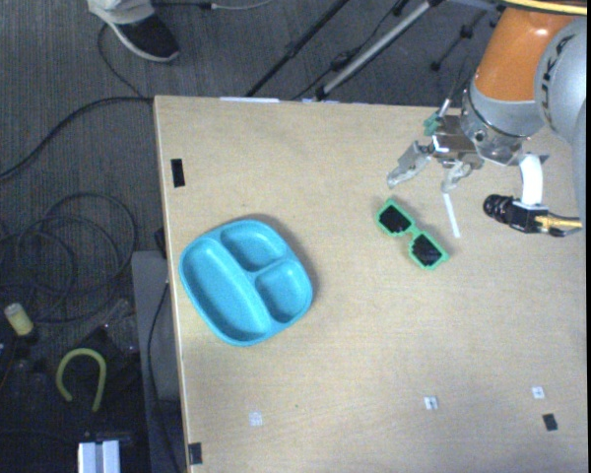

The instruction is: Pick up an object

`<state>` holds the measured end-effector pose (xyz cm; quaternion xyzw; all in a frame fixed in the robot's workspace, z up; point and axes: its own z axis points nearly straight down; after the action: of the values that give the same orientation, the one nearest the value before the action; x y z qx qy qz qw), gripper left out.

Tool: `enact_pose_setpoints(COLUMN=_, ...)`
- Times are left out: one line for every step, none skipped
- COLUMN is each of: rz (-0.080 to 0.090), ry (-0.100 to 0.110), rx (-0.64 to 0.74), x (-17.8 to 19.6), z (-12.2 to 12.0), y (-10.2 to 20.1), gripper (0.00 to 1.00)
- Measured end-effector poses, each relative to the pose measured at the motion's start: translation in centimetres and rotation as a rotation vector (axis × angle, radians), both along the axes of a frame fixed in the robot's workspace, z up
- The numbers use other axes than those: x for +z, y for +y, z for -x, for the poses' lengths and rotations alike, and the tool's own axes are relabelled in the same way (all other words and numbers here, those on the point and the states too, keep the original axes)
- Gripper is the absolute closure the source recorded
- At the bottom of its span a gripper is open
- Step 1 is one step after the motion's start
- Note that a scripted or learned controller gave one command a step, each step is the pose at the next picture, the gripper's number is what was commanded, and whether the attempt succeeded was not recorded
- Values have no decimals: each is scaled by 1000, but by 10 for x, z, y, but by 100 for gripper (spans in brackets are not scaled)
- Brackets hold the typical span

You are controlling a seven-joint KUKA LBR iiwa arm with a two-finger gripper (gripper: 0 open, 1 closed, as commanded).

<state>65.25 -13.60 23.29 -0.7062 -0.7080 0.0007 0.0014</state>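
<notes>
A robotics lab or test room: a plain tan bench point(374, 363) stands on dark grey carpet point(49, 67), with loose black cables point(49, 254) coiled on the floor at the left, slanted metal stand legs point(394, 28) at the far side, and a person's shoe point(143, 35) at the far left, beside the grey-and-orange industrial arm point(522, 67) at the right

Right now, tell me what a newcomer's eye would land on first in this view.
The bright blue divided plate stands out most, lying at the left of the tan board. Next come the green-framed sunglasses, lying flat toward the upper right of the board. Just above them hangs the gripper, fingers spread and holding nothing, under the arm's orange band at the right.
</notes>
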Motion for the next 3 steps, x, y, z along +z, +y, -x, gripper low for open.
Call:
enact_pose_setpoints(rz=1, ry=-2, rx=396, x=-137, z=-11, y=-35, gripper=0)
enact_pose_setpoints(rz=0, ry=-5, rx=396, x=-127, z=-12, y=-34, gripper=100)
enact_pose_setpoints(rz=0, ry=-5, rx=396, x=-127, z=-12, y=-34, gripper=0)
